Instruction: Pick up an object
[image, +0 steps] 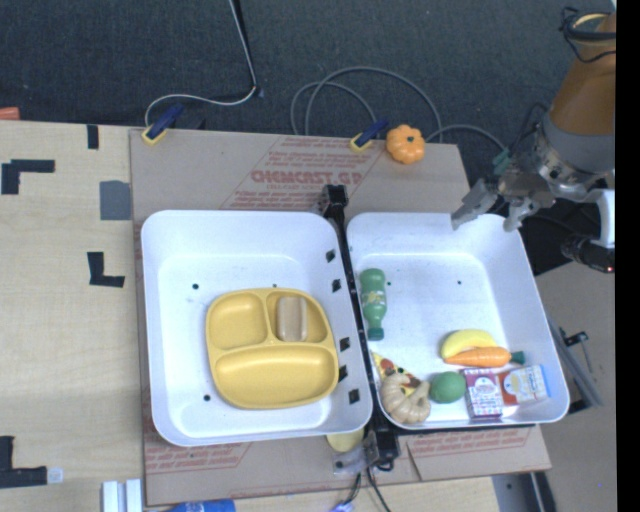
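The hand (492, 207) hovers over the far right corner of the right bin (440, 262), fingers spread and gripping nothing. The pickable things lie well apart from it: a green bottle (372, 302) by the divider, then a banana (468, 342) touching a carrot (480, 357), a green ball (448, 387), two small cartons (505, 388) and a pale gourd (405, 398) crowded along the near edge. The lone bottle looks the cleanest target; I'd descend centred, fingers across its width. The left bin holds a yellow tray (268, 348).

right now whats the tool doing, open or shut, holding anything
Two-finger tool: open, fingers spread, nothing between them; it hangs over the far right corner of the right shallow white bin.
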